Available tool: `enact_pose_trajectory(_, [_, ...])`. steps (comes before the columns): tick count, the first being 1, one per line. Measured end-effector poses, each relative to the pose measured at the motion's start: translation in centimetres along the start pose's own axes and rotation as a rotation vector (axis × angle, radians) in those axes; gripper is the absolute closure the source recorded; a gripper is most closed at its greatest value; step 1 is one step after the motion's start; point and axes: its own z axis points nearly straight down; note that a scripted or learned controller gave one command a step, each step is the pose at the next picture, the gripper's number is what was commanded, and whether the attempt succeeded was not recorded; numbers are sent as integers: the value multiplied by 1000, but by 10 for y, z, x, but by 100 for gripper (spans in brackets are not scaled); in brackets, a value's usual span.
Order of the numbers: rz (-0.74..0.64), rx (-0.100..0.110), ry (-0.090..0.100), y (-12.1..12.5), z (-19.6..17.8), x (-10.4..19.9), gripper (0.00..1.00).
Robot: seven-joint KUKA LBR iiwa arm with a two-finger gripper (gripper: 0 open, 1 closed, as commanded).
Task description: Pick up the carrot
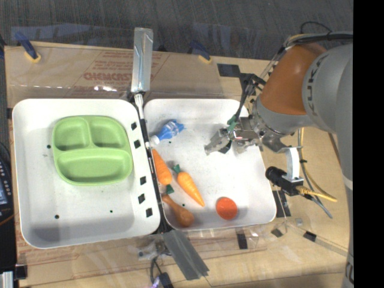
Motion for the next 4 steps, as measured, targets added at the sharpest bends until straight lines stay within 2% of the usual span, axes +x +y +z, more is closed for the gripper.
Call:
enact_pose_trajectory(1, [104,1,-1,-12,90,62,0])
enact_pose_trajectory(2, [-31,-24,-13,-31,106,59,0])
enact_pose_trajectory(3, [-40,-12,-6,-33,100,63,100])
enact_pose_trajectory(4, [-181,-4,-1,9,12,103,100])
